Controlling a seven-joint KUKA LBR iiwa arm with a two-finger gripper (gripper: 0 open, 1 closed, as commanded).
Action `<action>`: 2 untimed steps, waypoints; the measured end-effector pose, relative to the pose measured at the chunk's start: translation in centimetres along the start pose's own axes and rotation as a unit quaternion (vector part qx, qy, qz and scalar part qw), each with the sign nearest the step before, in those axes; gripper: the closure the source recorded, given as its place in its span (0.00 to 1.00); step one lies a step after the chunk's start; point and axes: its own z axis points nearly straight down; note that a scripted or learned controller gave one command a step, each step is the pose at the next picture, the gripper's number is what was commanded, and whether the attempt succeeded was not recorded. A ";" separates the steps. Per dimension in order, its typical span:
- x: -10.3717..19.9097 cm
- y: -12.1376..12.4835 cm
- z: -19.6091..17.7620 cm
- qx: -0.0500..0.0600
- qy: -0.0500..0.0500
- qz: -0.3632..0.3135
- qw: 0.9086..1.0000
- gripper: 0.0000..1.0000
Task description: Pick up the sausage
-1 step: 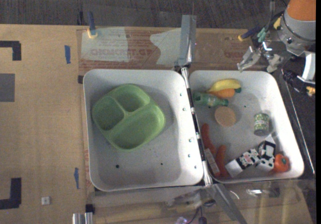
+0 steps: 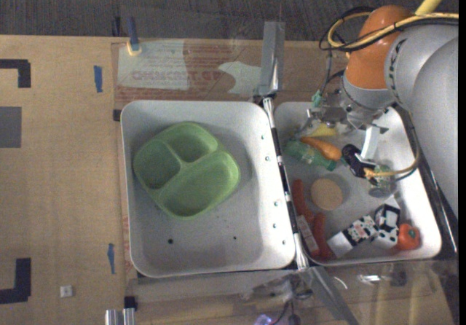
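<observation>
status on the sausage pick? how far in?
Done: the arm is over the right bin, with the pincer low at its far end, near the carrot. In hand: nothing visible between its fingers. Left: the whole pick. The sausage lies untouched along the bin's left wall, toward the near end and well apart from the pincer.

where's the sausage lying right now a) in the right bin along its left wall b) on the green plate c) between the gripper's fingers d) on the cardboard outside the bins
a: the reddish sausage lies on the floor of the right bin beside its left wall, near the tan round disc, while the green divided plate sits in the left bin.
</observation>
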 end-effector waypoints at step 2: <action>-5.0 -3.8 -1.0 -0.010 -0.001 -0.052 0.999 0.00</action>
